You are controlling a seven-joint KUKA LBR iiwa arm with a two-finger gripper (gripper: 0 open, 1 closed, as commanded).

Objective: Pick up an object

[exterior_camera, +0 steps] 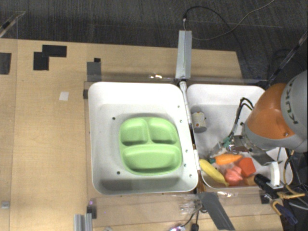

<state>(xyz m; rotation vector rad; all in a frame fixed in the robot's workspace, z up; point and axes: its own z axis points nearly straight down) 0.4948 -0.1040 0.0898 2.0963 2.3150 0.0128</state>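
You've got the arm [276,114] low over the right bin [211,97], wrist parked above the pile in the near corner. Gripper [232,146] is mostly hidden under the wrist, so can't tell if it's released or clenched, and nothing visibly held. Candidates are all bunched at the bin's front: banana [212,171] on the left of the pile, carrot [228,159] just behind it, a pinkish red piece [234,175] and an orange-red block [247,167] touching each other. They look like toy food, so prob light, stiff and smooth, i.e. slippery. I'd go for the carrot across its narrow width, mid-length; it sits on top w/ the most room. Banana lies right by the divider wall, so finger clearance on that side is tight. Block is wedged between the pink piece and the front wall. A small grey can [198,121] sits apart by the divider. Left bin [101,129] holds a green tray [150,145], out of the way. Cables hang near the wrist, watch for snags.
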